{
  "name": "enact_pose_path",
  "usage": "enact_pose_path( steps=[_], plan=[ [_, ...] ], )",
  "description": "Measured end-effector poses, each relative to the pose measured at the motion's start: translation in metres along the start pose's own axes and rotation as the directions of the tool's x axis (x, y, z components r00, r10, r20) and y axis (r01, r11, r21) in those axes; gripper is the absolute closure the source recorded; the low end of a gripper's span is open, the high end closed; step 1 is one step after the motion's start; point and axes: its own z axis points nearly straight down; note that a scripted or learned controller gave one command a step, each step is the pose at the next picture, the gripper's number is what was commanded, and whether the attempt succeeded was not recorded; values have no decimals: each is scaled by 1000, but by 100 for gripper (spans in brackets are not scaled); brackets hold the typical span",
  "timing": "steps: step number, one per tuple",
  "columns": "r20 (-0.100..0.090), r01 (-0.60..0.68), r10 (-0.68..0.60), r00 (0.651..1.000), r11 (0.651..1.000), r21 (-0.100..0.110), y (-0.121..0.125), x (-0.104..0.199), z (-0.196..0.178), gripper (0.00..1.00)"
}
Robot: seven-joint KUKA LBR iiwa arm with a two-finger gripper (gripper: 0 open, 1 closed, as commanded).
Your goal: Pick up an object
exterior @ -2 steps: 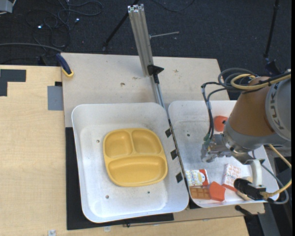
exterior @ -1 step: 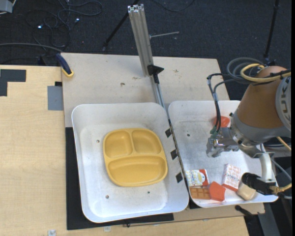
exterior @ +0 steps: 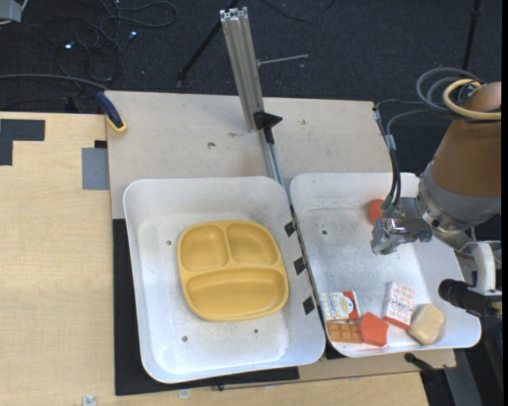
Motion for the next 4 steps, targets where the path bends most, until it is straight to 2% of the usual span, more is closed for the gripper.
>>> enact_pose_path(
  steps=[2,3,4],
  plan=[
    [-1,3,-3,1000,1000,6,18,98,-3,100],
    [-1,2,-2,1000,1000,9,14,142,13,100],
    [-1,3,-3,1000,1000,8,24,196,33,100]
  ],
)
